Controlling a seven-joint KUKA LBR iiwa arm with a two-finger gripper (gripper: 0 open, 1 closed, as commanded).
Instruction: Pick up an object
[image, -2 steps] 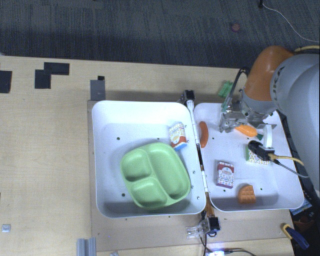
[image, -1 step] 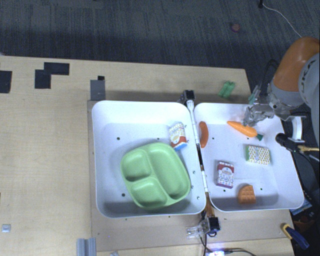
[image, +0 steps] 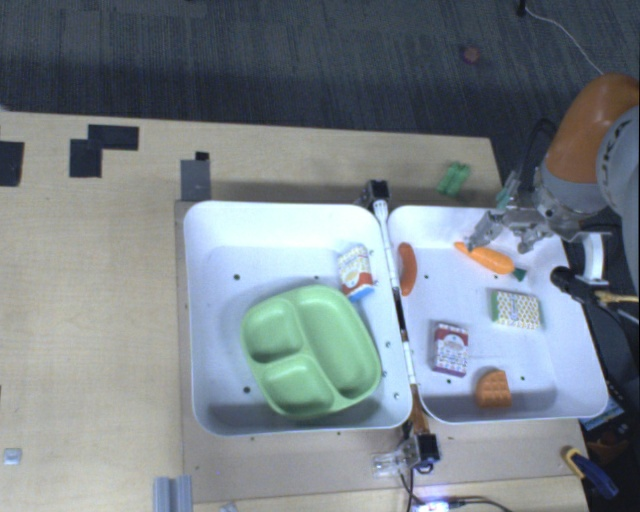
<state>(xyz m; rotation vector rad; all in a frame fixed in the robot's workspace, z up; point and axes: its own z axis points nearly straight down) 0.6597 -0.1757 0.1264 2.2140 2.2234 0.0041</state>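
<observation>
Though well left of the action, worth noting first: a green tray (image: 312, 350) in the left bin (image: 215, 300), a small packet (image: 355, 270) beside it. Further right, in the right bin (image: 575, 345), lies the carrot (image: 490, 259), orange, tapered, long axis slanting down to the right, green tip rightward. Just above it hovers the tool (image: 510, 230), fingers spread, gripping nothing.

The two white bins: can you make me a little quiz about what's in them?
1. True or false: the green tray lies in the left bin.
2. Which toy is nearest the gripper? A) carrot B) red box C) bread
3. How many compartments does the green tray have?

Key: 1 true. 2 A, the carrot; the red box and bread lie farther off. 3 three.
</observation>
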